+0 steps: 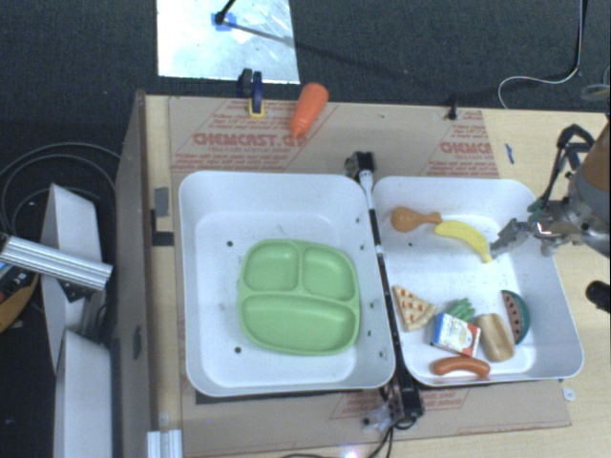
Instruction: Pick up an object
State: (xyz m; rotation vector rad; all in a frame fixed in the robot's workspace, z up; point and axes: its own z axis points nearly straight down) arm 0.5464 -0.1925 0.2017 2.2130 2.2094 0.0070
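Floor: dark carpet around the tabletop (535,141), with a shiny square sheet (227,25) lying on it at the top.
Tabletop: covered with printed cardboard; an orange toy carrot (308,109) and a small blue and yellow clamp (252,90) lie along its far edge.
Left bin (205,218): holds a green divided plate (299,297), flat in the middle.
Right bin (549,351): holds the toy food.
Far part of right bin: a brown chicken drumstick (413,219), and just beside it a yellow banana (465,237).
Near part of right bin: a pizza slice (412,306), a green vegetable piece (461,307), a small carton (452,334), a bread roll (495,337), a watermelon slice (516,315) and a sausage (460,367), crowded close together.
Claw (504,239): reaches in from the right over the right bin's far part, its tip just beside the banana's right end; nothing shows between its fingers, and I cannot tell how wide they stand.
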